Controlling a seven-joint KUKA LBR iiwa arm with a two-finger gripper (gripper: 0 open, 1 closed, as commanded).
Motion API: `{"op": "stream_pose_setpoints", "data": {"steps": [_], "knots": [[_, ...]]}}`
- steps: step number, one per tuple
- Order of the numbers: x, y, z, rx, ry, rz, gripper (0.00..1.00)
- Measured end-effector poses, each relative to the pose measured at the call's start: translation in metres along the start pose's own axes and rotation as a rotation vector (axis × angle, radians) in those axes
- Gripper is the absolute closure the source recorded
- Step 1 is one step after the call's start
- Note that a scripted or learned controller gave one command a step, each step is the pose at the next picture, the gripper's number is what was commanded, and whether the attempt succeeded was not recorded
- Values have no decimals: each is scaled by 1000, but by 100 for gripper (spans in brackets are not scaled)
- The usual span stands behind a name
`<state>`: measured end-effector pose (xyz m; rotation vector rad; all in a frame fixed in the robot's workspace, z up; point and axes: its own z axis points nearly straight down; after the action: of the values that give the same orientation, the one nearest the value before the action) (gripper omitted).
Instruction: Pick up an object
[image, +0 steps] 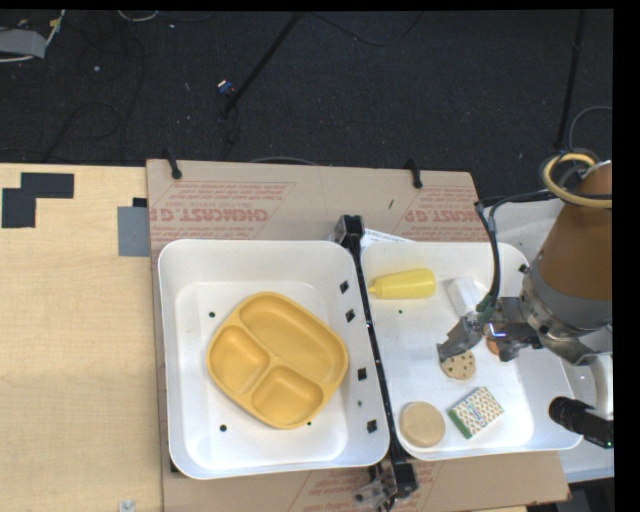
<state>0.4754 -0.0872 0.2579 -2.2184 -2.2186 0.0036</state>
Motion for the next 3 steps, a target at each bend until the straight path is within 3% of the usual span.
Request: {"op": "stream_pose_setpoints", "data": {"steps": [1,3], "knots": [[-8,5,52,5,1,1,0],[4,2,155,5,2,0,0]]}}
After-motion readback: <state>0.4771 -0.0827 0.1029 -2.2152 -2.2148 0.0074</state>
